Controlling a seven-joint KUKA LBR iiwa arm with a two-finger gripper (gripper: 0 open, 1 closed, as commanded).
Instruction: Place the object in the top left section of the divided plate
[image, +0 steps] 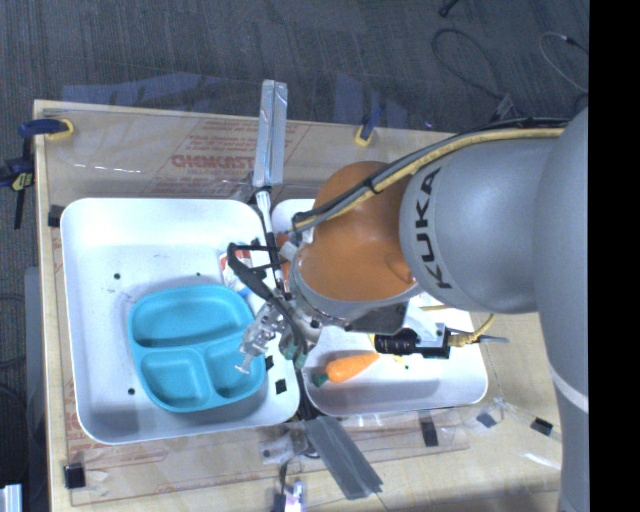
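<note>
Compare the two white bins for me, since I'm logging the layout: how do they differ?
The left bin holds a blue divided plate; the right bin holds a carrot. The left bin lies mostly in open view; the right bin is largely covered by the arm. Both are shallow and white.

My gripper (256, 350) sits over the right edge of the blue divided plate (190, 345) in the left bin (90, 300). An orange carrot (350, 368) lies in the right bin (440, 385).

Dark grey carpet floor (150, 45); pale wooden bench (510, 455); black cables (480, 50) on floor.
</note>
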